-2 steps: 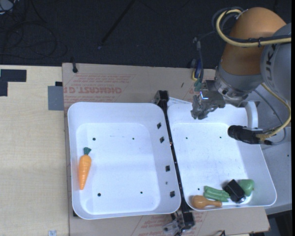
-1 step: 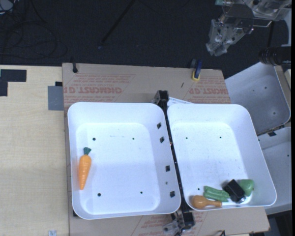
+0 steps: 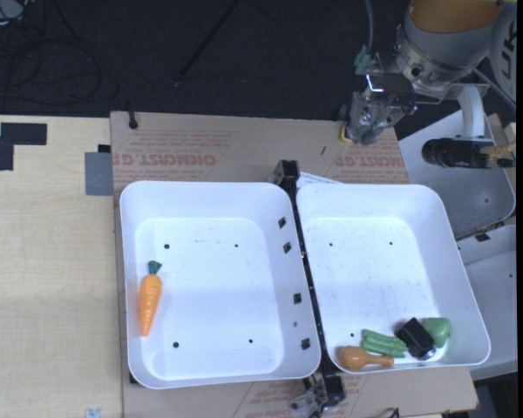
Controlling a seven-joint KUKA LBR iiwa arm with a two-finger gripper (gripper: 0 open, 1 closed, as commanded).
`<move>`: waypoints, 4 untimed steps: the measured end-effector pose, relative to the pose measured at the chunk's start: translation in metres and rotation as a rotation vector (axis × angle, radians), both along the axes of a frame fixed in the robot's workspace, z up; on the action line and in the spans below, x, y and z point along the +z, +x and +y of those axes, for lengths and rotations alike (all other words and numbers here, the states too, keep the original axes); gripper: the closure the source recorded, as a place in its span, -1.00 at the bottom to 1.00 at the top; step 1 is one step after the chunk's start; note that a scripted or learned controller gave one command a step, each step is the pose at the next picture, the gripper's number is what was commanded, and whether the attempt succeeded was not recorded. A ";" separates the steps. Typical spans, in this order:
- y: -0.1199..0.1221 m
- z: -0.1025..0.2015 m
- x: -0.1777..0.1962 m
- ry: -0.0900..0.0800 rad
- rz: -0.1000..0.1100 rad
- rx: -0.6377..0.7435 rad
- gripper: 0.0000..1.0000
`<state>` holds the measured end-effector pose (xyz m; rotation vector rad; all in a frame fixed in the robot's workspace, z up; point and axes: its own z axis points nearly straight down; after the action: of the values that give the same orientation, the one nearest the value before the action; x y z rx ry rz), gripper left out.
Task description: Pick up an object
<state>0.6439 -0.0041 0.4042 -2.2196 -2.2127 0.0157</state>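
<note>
An orange toy carrot [image 3: 149, 300] with a green top lies near the left wall of the left bin [image 3: 200, 200]. In the front right corner of the right bin [image 3: 375, 200] sit a green pod-shaped piece [image 3: 383, 343], a black block [image 3: 415, 337], a green rounded piece [image 3: 438, 327] and an orange-tan pear-shaped piece [image 3: 363, 358], packed close together. My gripper [image 3: 364, 129] hangs high above the cardboard behind the right bin, far from all the objects. Nothing shows between its fingers.
Brown cardboard [image 3: 218, 151] lies under both bins. A black clip strip [image 3: 298, 268] runs along the seam between the bins. A wooden bench surface [image 3: 44, 259] extends to the left, with dark cables beyond the back edge.
</note>
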 end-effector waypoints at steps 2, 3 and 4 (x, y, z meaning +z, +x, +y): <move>-0.116 0.084 -0.047 0.003 -0.011 0.006 1.00; -0.164 0.136 -0.021 0.003 -0.010 0.010 1.00; -0.173 0.200 -0.220 -0.004 0.009 0.007 1.00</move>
<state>0.4713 0.1961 0.1845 -2.2096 -2.2178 0.0302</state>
